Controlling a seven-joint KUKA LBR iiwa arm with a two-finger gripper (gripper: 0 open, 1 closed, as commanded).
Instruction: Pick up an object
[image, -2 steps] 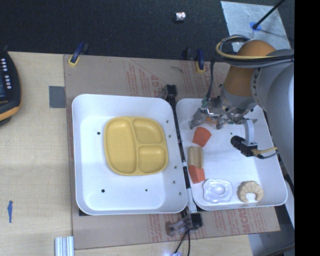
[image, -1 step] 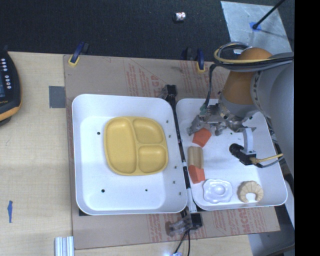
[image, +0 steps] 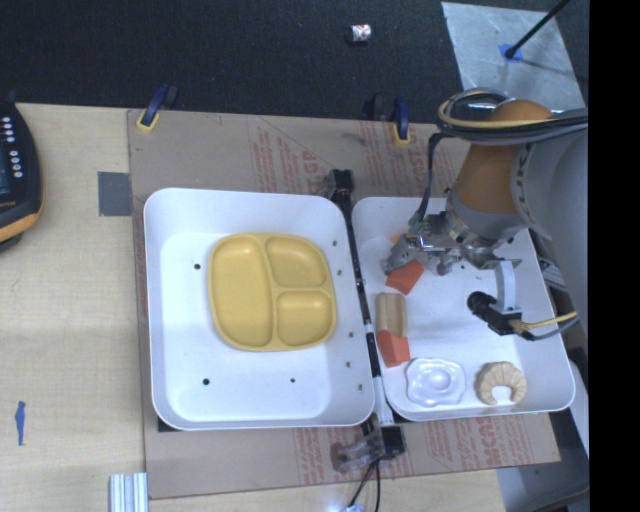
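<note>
One gripper (image: 420, 246) is hanging over the far left part of the right bin (image: 445, 325), and its tip is sitting among a tangle of grey metal parts, so I cannot tell whether it is spread or closed. Just beside the tip, on the near-left side, an orange-red block (image: 404, 278) is lying tilted on the bin floor. Whether it is touching the gripper is unclear, and nothing is showing it clamped. Nearer the camera, along the bin's left wall, a tan bread roll (image: 390, 313) is lying, and a second orange-red block (image: 395, 349) is resting right against its near end. Along the near wall a toy fried egg (image: 434, 381) is sitting beside a toy croissant (image: 500, 383), the two close but apart. Behind the gripper the grey arm (image: 555, 190) with its orange band (image: 490, 180) is reaching in from the right. In the left bin (image: 180, 380) a yellow divided plate (image: 270, 290) is lying flat at the middle, well apart from the gripper
</note>
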